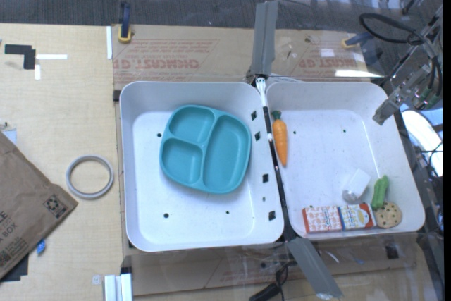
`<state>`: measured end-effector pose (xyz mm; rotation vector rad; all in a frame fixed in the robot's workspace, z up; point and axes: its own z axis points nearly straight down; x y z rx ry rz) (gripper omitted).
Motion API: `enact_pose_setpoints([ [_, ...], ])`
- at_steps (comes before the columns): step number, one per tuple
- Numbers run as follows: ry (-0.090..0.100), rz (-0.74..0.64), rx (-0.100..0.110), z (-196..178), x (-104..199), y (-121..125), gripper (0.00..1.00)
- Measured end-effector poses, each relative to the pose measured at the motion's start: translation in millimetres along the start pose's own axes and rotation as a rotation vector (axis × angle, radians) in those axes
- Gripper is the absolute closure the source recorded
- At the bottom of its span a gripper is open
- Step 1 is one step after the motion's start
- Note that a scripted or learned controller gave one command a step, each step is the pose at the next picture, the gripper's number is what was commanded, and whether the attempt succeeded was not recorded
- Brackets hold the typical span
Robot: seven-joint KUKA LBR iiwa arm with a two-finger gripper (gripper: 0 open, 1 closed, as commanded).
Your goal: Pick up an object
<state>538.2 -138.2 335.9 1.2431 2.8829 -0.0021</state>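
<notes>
In the right bin (331, 99) an orange carrot (280, 142) lies along the left wall. Near the front right corner sit a small white object (356, 185), a green piece (380, 190), a round cookie (387, 215) and two small printed cartons (338, 218) side by side. A teal divided plate (206, 149) rests in the middle of the left bin (137, 173). My gripper (393, 106) hangs at the right edge of the view, over the right bin's far right rim, well above and apart from all the objects.
Cables and arm hardware (416, 46) crowd the upper right. A tape ring (90, 175) and a cardboard box (25, 211) lie on the wooden bench left of the bins. A grey divider post (264, 39) stands behind the bins' shared wall.
</notes>
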Motion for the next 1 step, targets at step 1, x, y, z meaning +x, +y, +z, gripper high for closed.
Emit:
enact_pose_setpoints([
  [1,0.003,-0.118,0.0,82.6,7.7,-54.2,1.0],
])
